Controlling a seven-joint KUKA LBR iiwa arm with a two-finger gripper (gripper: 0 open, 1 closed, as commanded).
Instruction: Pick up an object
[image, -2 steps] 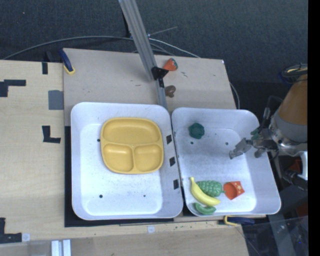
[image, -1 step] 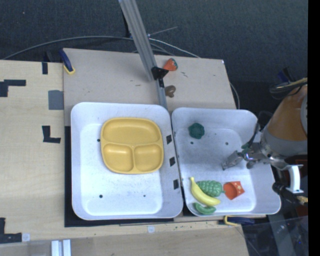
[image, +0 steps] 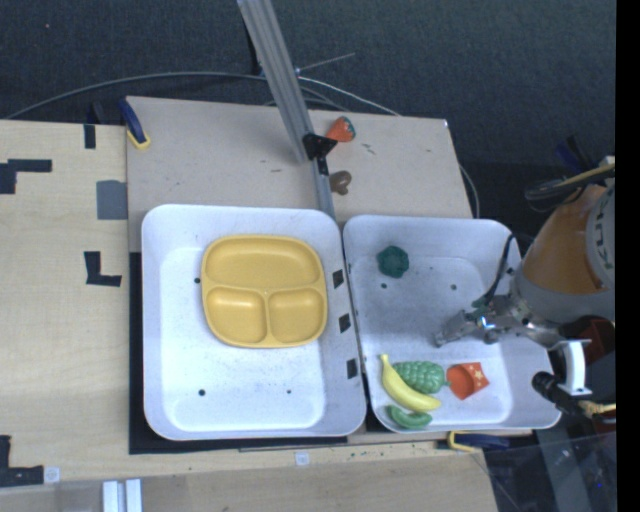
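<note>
My gripper (image: 448, 332) hangs over the middle of the right bin (image: 480, 236), reaching in from the right on the grey arm with its orange band. Just below it, along the bin's front, lie a yellow banana (image: 405, 386), a bumpy green fruit (image: 422, 375) and a small red-orange object (image: 467, 380). A green piece (image: 408, 418) sits against the front wall under the banana. A dark green round object (image: 393, 262) rests alone near the bin's back left. Nothing shows inside the gripper.
The left bin (image: 170, 300) holds a yellow divided plate (image: 265, 289). A grey pole (image: 285, 85) rises from a clamp behind the bins, with a small orange item (image: 341, 129) beside it. Bare bin floor lies between the round object and the gripper.
</note>
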